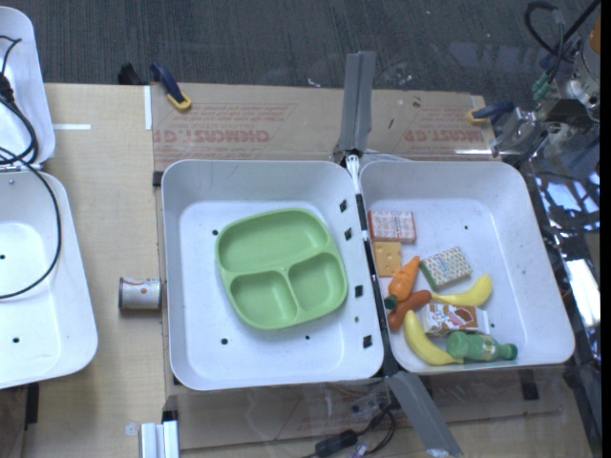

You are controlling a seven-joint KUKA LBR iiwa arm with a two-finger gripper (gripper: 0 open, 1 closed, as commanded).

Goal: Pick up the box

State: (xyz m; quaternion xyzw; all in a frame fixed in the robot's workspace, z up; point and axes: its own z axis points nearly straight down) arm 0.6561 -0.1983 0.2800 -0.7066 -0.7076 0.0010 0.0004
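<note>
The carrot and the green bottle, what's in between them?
In the camera view, a small red-and-white box lies between the carrot and the green bottle.

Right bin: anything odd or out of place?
Mostly tidy. The toys are heaped toward the right bin's near-left corner: bananas, green bottle and small carton overlap. A small can lies on its side on the bench, outside both bins.
</note>
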